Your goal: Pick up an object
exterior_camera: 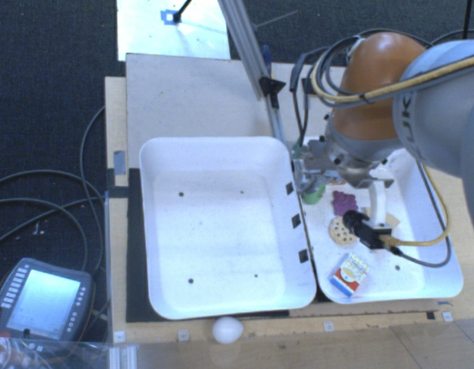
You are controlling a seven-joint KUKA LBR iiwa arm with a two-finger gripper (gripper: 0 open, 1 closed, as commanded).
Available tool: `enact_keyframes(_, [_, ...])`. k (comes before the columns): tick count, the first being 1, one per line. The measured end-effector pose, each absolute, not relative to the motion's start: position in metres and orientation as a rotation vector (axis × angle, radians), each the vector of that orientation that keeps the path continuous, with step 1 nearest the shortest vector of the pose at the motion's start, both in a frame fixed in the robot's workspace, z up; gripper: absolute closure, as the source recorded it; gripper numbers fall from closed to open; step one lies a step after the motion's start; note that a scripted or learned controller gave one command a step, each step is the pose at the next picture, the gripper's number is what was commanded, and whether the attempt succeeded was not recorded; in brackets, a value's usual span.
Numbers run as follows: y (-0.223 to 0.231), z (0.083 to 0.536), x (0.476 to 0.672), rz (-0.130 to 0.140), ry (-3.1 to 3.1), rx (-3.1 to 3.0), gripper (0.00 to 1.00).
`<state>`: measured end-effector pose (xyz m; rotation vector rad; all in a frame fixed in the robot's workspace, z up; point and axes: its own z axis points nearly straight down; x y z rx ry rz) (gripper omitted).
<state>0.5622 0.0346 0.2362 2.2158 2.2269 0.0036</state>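
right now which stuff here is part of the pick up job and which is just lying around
Part of the job:
- gripper
- right bin
- purple object
- round cracker
- green object
- small packet

Just lying about:
- left bin
- white egg on the bench edge
- teach pendant
- loose cables

Bench point(190, 91) with two white bins point(221, 229), white egg-like ball point(227, 330).

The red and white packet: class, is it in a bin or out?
In: the packet lies flat in the right bin, near its front edge.
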Motion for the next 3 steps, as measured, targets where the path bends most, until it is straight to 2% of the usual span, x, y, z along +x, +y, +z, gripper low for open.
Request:
enact_keyframes(1, [0.032, 0.236, 0.562, 0.001, 2.222, 2.221, 0.0])
enact_keyframes(2, [0.032, 0.246, 0.562, 0.003, 2.222, 2.22, 1.0])
enact_keyframes(3, [0.054, 0.275, 0.526, 0.005, 2.224, 2.217, 1.0])
